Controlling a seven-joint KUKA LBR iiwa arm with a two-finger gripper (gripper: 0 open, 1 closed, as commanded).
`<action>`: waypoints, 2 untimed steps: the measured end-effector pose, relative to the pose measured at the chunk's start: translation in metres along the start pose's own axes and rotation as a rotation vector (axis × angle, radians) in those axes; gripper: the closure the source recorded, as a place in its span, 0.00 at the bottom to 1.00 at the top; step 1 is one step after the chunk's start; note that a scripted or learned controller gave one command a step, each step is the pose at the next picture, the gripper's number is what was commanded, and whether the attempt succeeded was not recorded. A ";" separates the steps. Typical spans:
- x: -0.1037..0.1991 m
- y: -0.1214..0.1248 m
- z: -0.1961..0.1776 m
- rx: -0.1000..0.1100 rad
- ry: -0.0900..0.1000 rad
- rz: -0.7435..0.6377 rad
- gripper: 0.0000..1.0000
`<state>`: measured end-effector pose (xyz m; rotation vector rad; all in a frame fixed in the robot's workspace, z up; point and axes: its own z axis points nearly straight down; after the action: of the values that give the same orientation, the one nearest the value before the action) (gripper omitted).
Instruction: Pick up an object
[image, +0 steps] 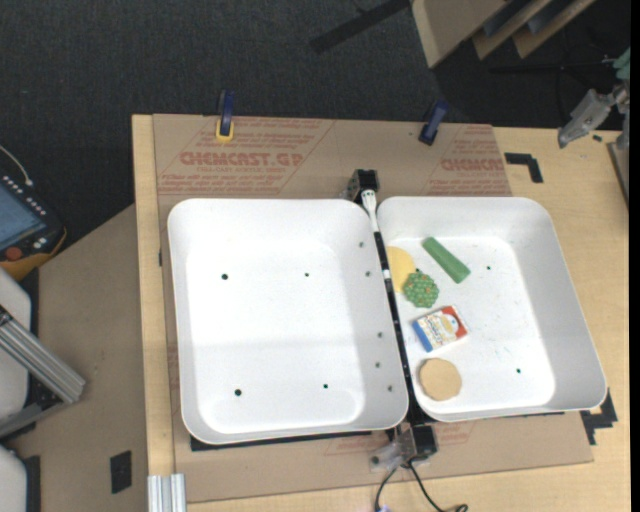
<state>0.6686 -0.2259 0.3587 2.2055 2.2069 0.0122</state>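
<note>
Several small objects lie along the left side of the right bin (565, 300). A green stick (445, 259) lies slantwise at the back. Beside it, against the bin's left wall, rests a yellow piece (399, 264). A green bumpy ball (421, 290) touches the yellow piece's near end. Nearer the front lie a red, white and blue packet (440, 328) and a tan round disc (439, 379). A grey part that looks like my gripper (588, 117) hangs at the view's top right edge, off the bench and far from all the objects.
The left bin (200, 330) stands flush against the right bin, a black hinge strip (383, 290) between them. Both rest on a brown board (300, 150) held by two blue clamps (226, 115). Grey aluminium framing (40, 360) runs at the left.
</note>
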 end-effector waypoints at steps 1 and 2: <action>0.003 -0.001 0.000 0.014 0.004 -0.003 1.00; 0.097 -0.001 -0.009 0.021 0.013 -0.009 1.00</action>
<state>0.6676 -0.1289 0.3666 2.2119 2.2343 0.0041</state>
